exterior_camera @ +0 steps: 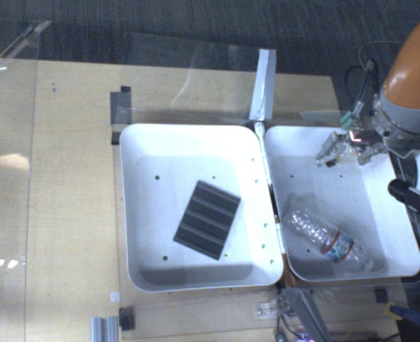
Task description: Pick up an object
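A dark grey ribbed rectangular block (207, 219) lies flat and askew in the middle of the left bin (145, 155). A clear plastic bottle (325, 238) with a coloured label band lies on its side in the front part of the right bin (295, 162). My gripper (346, 155) hangs over the back right part of the right bin, behind the bottle and apart from it. Its two fingers stand spread, open, with nothing between them.
The arm's orange band and grey wrist (413, 84) fill the upper right corner. A metal post (262, 84) stands behind the seam between the bins. Cables and black fittings (409, 191) hang along the right bin's right rim.
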### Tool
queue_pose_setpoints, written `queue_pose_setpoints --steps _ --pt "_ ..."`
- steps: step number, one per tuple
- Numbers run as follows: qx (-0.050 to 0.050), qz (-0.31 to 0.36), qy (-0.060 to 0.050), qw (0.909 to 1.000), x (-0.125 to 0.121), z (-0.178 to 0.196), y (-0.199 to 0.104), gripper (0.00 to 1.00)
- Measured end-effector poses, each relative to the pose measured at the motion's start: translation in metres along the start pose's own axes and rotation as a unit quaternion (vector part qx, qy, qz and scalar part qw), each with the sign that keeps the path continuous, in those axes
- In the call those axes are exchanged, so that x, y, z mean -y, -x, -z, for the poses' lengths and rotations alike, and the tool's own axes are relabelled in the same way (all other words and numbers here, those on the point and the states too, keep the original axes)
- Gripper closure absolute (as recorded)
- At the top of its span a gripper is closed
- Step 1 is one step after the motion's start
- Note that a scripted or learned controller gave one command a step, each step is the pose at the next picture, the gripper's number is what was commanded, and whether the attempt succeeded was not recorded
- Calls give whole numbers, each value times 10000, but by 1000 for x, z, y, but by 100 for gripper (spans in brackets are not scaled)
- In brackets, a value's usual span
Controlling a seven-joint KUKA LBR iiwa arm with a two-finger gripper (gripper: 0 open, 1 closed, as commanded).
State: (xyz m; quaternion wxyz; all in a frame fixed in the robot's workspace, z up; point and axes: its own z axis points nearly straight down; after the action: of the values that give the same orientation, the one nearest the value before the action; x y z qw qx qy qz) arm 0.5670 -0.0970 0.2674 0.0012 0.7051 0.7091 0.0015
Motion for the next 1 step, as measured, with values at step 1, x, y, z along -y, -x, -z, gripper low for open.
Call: queue_pose_setpoints --steps 1 --pt "-2 -55 13 10000 69 -116 -6 0"
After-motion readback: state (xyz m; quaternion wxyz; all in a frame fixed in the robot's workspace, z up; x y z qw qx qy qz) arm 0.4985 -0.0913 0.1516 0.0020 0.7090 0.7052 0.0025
